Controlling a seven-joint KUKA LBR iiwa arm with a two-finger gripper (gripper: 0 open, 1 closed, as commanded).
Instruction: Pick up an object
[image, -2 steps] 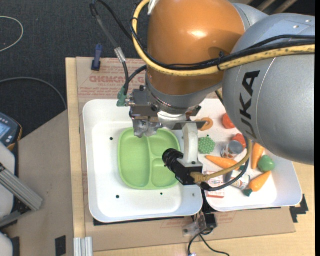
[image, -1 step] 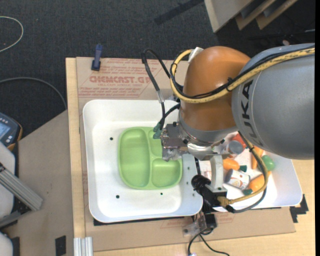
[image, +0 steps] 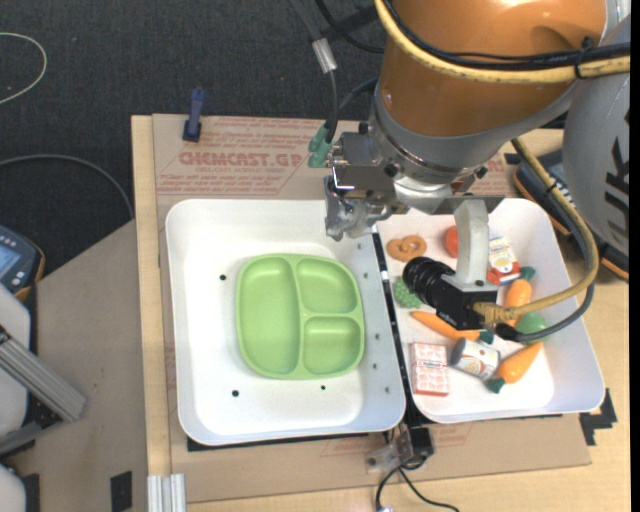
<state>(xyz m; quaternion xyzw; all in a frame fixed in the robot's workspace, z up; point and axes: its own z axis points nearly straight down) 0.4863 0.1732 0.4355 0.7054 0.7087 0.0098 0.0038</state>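
Note:
My gripper (image: 347, 218) hangs over the far right corner of the left bin (image: 195, 300), close to the wall between the two bins. Nothing shows in its grasp. A green divided plate (image: 300, 315) lies in the middle of the left bin, below and left of the gripper. The right bin (image: 570, 380) holds several small toy foods: a brown pretzel (image: 407, 245), a red tomato (image: 452, 240), a long carrot (image: 437, 322), a red and white box (image: 430, 367), a small bottle (image: 476, 356) and an orange carrot (image: 520, 362).
The arm's big orange and grey body covers the far side of the right bin. A green leafy piece (image: 406, 293) lies near the dividing wall. The bins rest on a cardboard sheet (image: 240, 150), with a blue clip (image: 193, 115) at its far left.

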